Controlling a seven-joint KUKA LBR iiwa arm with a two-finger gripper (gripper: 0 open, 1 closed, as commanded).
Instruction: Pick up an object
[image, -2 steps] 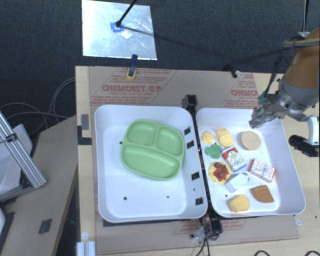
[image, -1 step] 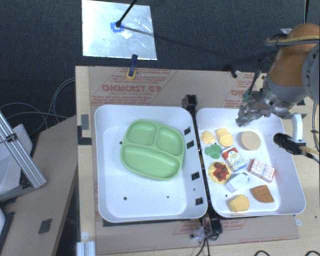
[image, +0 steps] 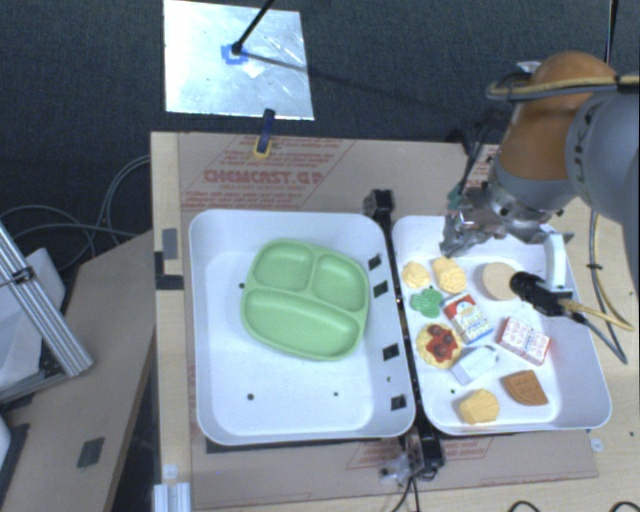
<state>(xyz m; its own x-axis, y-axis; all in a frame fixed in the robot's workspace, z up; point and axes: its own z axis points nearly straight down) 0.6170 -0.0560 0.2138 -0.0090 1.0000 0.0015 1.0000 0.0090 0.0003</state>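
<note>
The pincer (image: 458, 240) hangs low over the far-left corner of the right bin (image: 590, 400); whether it is open or closed I cannot tell. Just near of it lies a yellow toy (image: 449, 274), a second yellow piece (image: 415, 273) beside that on the left, so the likely pick sits straight below and slightly nearer. The other toys crowd the bin's middle. The left bin (image: 215, 400) holds a green divided plate (image: 305, 299). Both bins rest on the desk (image: 180, 180).
</note>
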